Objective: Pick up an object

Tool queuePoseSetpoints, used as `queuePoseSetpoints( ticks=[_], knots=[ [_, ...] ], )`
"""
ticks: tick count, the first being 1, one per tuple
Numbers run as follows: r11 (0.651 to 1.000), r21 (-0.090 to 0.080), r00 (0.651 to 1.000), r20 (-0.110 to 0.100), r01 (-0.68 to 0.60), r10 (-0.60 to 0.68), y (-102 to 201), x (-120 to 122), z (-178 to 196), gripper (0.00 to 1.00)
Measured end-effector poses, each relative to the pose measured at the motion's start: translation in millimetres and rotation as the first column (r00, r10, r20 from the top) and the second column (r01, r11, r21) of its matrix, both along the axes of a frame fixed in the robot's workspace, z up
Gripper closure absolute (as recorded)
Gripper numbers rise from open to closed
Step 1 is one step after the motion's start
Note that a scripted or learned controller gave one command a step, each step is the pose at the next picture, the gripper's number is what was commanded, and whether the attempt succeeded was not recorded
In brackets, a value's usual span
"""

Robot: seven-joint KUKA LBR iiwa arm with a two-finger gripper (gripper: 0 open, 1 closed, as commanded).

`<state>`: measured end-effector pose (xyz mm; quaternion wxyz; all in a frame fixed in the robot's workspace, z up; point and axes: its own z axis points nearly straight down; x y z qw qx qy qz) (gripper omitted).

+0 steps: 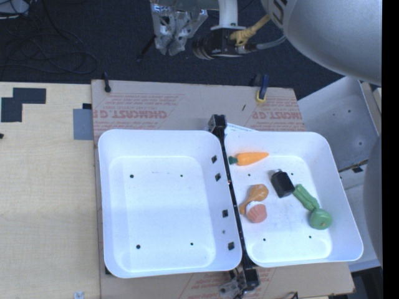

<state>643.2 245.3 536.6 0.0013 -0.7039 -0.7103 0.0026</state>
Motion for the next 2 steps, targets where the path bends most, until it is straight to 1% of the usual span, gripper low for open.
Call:
queuePoseSetpoints(
  ticks=[2],
  knots=[
    [1.0,0.0,1.0,0.0,-0.001,0.001,0.1,0.0,0.0,1.0]
  ],
)
